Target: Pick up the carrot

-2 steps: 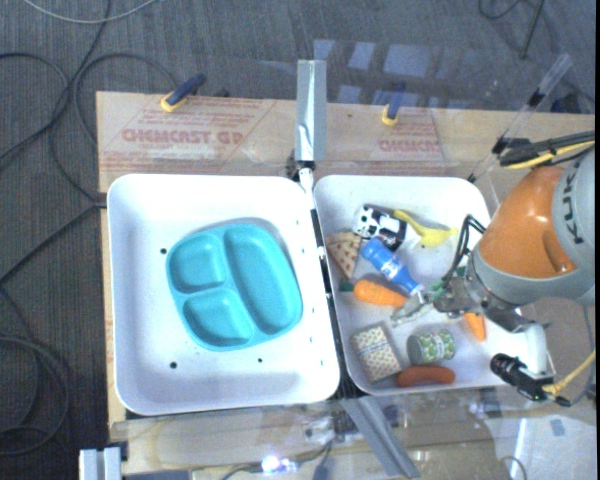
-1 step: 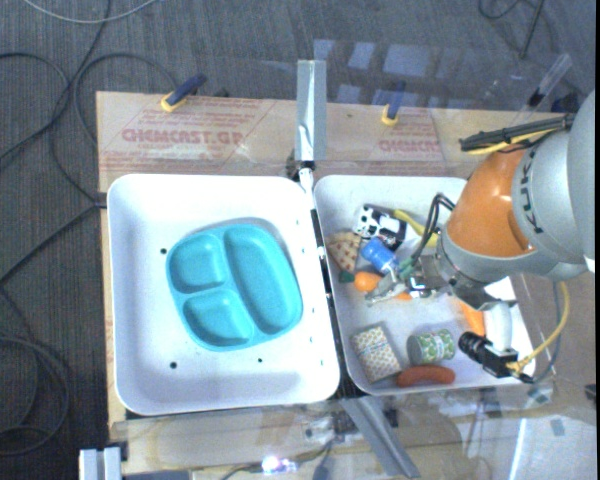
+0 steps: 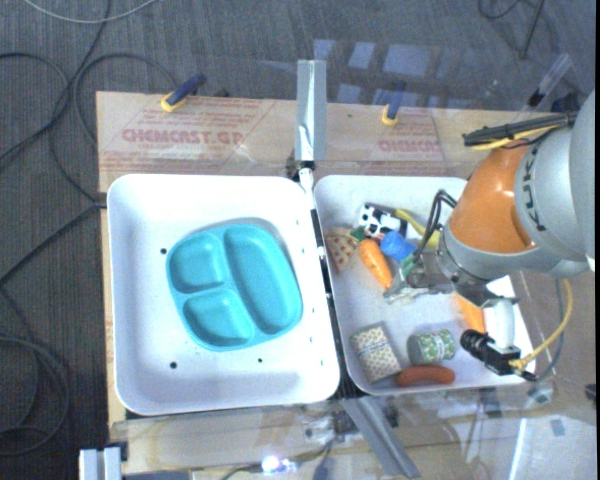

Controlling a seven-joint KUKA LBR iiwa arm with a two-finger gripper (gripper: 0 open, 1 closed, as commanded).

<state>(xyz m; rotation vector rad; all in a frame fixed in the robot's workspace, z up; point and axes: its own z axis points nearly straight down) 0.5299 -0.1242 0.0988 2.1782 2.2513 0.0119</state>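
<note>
Two bins side by side on bench; left bin (image 3: 130, 268) holds divided tray (image 3: 235, 285) at centre; right bin (image 3: 345, 198) holds clutter; carrot (image 3: 375, 262) near its left wall, cow toy (image 3: 380, 221) just behind it; gripper (image 3: 412, 286) just right of carrot; patterned block (image 3: 374, 352), can (image 3: 433, 347) and sausage (image 3: 424, 375) along front edge; arm (image 3: 520, 208) enters from right.
</note>
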